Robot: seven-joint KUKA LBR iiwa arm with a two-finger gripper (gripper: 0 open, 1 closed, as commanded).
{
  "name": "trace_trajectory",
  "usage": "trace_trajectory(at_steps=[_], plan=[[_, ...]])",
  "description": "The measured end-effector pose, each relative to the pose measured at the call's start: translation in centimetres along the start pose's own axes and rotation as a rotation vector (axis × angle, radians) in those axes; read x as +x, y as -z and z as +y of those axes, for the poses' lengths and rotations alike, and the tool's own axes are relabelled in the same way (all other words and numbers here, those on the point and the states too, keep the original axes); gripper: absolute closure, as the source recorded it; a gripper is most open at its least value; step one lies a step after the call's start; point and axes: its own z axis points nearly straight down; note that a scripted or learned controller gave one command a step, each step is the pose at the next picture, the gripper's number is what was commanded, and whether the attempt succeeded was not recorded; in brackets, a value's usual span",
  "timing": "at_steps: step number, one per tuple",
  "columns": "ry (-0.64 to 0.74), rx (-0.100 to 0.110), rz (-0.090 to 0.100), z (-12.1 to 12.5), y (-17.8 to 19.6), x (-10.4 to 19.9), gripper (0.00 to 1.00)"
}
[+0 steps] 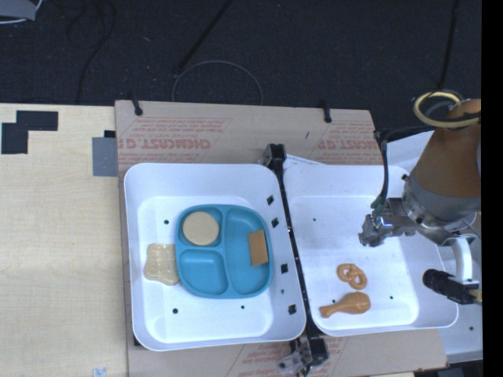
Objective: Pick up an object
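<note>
My metal gripper (376,231), finger state unclear, hovers above a knotted brown pretzel (352,274) and smooth tan drumstick (346,305) in the glossy white right bin (330,203).

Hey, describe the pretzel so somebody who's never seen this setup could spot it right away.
Look in the right-hand white bin, the one the grey arm's gripper hovers over. Toward its lower half lie two brown toy foods; the pretzel is the upper one. It is a small knotted loop with holes, while its neighbour below, the drumstick, is long and club-shaped.
</note>
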Motion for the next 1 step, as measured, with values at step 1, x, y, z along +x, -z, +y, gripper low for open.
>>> trace_trajectory(at_steps=[1], plan=[[0.000,0.001,0.000,-0.12,4.24,-0.22,1.00]])
